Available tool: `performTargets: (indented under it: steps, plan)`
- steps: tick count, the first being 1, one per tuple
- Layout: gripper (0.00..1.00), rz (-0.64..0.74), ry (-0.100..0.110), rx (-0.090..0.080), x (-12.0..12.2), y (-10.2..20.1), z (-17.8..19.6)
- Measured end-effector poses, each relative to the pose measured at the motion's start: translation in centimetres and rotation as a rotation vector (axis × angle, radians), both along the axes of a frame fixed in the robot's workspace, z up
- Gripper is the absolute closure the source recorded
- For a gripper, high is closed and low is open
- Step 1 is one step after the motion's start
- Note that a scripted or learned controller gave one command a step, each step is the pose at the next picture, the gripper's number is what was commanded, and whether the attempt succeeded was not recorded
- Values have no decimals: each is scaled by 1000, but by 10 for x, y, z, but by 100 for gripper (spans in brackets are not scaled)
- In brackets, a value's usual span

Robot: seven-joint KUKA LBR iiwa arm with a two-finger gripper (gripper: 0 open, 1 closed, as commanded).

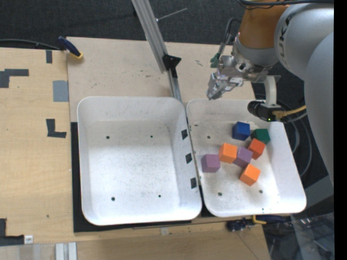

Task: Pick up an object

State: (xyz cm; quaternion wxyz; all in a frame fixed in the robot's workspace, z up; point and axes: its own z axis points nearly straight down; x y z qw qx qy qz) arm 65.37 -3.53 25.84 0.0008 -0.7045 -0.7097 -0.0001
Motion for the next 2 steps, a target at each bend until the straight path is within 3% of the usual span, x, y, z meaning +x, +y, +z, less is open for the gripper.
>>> performTargets:
  steps: [2]
  plan:
    - [100, 0, 0, 0, 4, 113, -13]
